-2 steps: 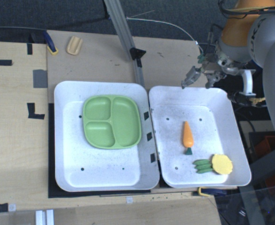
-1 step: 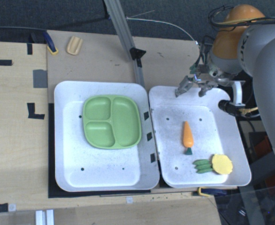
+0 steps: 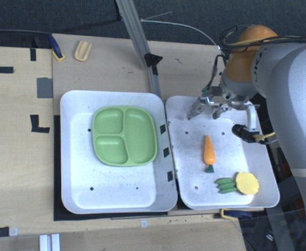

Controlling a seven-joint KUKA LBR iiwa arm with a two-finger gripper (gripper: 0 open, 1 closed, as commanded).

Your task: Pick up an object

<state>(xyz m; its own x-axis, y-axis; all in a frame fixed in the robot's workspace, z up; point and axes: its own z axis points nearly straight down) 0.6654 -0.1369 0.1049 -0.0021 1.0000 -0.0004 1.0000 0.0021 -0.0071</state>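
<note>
Approach step: open tool (image 3: 207,109) above the right bin (image 3: 187,187).
Nothing gripped; next, descend onto the toy carrot (image 3: 209,149) at frame centre-right.

The pale wooden counter (image 3: 17,140) carries two shallow white plastic bins set side by side, their inner edges touching: the left bin (image 3: 72,192) and the right bin (image 3: 187,187). Near the counter's far edge lie a small tan wooden block (image 3: 82,50) and, just beside it, a blue-and-yellow clip (image 3: 56,47). Dark tape marks (image 3: 37,123) dot its left part.
</note>
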